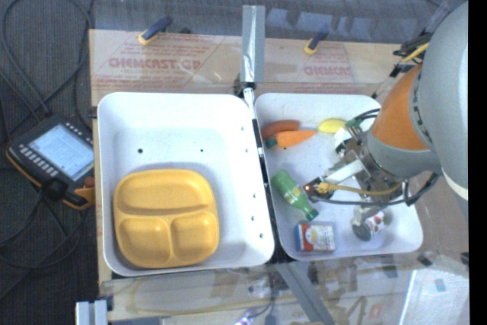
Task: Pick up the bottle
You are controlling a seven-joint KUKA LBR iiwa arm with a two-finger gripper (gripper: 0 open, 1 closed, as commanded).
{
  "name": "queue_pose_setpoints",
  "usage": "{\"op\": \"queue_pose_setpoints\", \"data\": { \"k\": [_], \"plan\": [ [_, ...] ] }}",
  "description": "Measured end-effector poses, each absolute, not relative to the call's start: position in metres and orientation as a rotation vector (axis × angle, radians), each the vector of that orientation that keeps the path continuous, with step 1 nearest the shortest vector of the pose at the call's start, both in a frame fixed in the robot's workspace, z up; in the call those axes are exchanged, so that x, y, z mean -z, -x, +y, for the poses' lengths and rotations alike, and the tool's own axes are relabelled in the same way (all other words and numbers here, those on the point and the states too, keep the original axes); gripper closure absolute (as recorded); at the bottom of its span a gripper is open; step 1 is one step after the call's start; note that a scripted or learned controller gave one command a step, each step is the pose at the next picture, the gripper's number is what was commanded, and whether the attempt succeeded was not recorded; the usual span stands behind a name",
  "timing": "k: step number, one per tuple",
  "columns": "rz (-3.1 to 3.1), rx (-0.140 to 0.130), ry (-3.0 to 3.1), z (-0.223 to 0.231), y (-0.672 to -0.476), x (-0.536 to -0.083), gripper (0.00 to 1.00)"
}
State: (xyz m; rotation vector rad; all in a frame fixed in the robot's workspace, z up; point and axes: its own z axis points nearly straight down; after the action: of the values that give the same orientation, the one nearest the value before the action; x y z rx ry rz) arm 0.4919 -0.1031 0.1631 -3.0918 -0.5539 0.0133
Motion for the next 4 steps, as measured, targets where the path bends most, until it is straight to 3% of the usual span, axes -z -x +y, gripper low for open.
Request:
{"op": "queue_pose_setpoints", "data": {
  "k": [1, 2, 3, 4],
  "plan": [
    [-0.816, 0.003, 3.033, -0.099, -0.514, -0.089, 0.0],
    [-0.816, 0.005, 3.033, -0.099, -0.515, -0.098, 1.0],
    [-0.317, -0.009, 3.128, -0.014, -0.524, -0.183, 1.0],
    [-0.59, -0.009, 3.088, -0.065, -0.5, -0.251, 1.0]
  ]
}}
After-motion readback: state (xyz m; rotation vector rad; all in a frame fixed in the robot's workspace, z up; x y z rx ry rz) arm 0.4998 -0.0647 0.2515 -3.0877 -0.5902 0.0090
